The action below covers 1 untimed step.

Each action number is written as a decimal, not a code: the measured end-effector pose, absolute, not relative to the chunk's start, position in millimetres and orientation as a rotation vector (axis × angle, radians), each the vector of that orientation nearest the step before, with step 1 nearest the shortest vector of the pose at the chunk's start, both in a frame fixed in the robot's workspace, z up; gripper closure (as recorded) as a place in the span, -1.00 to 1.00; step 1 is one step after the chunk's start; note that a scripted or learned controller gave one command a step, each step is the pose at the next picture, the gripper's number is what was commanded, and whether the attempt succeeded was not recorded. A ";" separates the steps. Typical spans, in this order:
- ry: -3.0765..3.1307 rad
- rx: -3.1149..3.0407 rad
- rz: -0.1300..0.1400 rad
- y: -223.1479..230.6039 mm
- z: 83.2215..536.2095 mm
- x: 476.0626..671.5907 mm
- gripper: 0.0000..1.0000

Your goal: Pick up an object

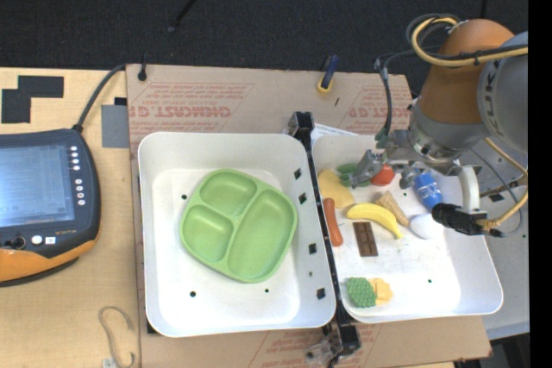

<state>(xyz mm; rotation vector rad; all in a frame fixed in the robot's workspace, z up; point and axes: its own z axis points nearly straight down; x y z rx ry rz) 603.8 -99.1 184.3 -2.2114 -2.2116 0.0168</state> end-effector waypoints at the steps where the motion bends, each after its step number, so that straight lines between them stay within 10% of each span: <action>1: -2.221 -2.217 0.003 -99.3 192.8 606.7 -1.00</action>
